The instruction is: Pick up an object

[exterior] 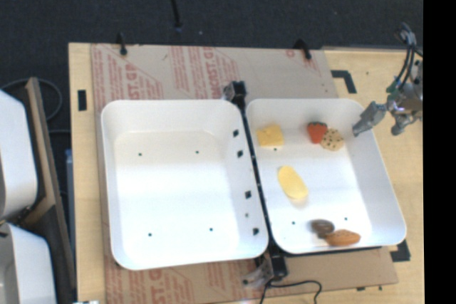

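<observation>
Nothing is picked yet: the gripper (383,119) hovers with fingers spread and empty at the right bin's (370,174) far right rim, near the red piece (317,132).

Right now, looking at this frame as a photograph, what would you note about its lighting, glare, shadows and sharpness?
Camera view: lighting is even and flat, with faint soft shadows inside the left bin; the right bin is bright white, nearly washed out, though without hard glare; the whole picture is slightly soft, so the small items, such as the yellow oval piece, lack fine detail; the gripper at the right edge is blurry.
</observation>
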Action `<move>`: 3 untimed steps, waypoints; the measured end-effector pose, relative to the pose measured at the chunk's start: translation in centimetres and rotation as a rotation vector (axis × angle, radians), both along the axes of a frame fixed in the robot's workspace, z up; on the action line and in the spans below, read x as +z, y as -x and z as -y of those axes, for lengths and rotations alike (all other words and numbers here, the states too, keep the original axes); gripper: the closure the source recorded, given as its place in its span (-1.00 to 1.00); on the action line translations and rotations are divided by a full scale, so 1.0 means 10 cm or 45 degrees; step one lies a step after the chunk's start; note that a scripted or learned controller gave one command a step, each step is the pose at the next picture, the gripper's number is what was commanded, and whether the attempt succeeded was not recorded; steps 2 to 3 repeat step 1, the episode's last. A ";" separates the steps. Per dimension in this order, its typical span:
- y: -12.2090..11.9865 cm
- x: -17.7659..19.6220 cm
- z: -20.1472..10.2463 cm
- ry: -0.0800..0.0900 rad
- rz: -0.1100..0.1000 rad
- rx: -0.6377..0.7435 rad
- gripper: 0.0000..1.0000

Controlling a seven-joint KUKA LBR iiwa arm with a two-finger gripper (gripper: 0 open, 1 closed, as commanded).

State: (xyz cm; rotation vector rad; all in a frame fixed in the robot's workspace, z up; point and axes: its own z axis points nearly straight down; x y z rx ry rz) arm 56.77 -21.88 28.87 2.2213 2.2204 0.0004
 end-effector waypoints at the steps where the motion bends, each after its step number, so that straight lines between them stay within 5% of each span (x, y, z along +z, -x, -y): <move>1: -0.21 -1.39 -0.93 -0.005 -0.014 0.009 -1.00; 3: -0.21 -1.39 -0.93 -0.005 -0.014 0.009 -1.00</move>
